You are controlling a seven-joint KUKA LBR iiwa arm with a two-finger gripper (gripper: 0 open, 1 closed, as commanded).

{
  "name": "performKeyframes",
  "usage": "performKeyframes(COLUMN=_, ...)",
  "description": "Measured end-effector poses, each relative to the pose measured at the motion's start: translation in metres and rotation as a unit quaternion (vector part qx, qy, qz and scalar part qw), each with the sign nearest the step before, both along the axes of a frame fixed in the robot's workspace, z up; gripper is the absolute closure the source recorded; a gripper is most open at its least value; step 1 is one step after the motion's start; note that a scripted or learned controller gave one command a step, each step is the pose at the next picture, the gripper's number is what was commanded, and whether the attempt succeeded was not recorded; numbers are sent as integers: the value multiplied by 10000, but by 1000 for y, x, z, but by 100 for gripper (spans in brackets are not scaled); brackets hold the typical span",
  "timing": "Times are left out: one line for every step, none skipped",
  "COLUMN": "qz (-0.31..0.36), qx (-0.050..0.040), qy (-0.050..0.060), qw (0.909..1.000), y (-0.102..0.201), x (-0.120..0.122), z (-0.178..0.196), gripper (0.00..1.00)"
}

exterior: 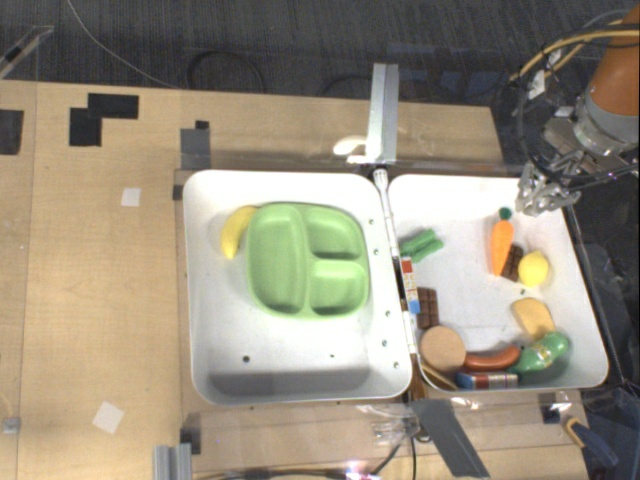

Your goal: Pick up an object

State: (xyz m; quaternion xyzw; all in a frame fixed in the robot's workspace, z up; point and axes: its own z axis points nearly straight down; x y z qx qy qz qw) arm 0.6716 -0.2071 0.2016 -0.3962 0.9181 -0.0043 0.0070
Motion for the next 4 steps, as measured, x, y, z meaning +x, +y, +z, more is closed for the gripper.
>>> performKeyframes(qz=770, qx=-10, qy=0, qw=9970, y=2, x=-51, z=-102, gripper=100)
performKeyframes(qz=769, qx=2, qy=22, qw=9970, y=3, x=-52, z=-104, gripper=0)
performKeyframes(qz=787, qx=13, qy=5, qw=9969, y=68, x=2, z=-112, gripper=0)
performKeyframes(qz=764, qx=6, qy=-57, qw=9971, y=65, x=5, z=-97, gripper=100)
